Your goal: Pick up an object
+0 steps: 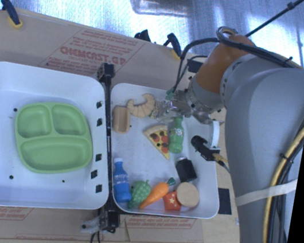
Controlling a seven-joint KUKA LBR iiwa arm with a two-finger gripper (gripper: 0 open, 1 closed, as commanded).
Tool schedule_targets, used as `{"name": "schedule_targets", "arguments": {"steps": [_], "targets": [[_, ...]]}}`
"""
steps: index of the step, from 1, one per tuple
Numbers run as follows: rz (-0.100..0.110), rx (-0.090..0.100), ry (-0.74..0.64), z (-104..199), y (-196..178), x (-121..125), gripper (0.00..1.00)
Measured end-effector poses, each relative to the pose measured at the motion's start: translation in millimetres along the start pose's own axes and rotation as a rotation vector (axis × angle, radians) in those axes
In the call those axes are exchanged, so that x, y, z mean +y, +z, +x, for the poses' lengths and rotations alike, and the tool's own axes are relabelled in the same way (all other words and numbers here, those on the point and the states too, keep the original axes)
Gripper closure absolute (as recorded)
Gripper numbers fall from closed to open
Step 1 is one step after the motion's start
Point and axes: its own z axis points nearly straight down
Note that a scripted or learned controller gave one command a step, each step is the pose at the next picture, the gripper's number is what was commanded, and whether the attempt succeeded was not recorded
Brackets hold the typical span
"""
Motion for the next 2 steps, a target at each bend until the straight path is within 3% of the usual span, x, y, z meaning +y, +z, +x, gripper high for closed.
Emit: {"name": "schedule_targets", "arguments": {"steps": [1, 2], "targets": [[0.001, 0.0, -0.002, 0, 0, 0, 0.0], [0.001, 0.0, -0.007, 1, -10, 0, 1.0]]}}
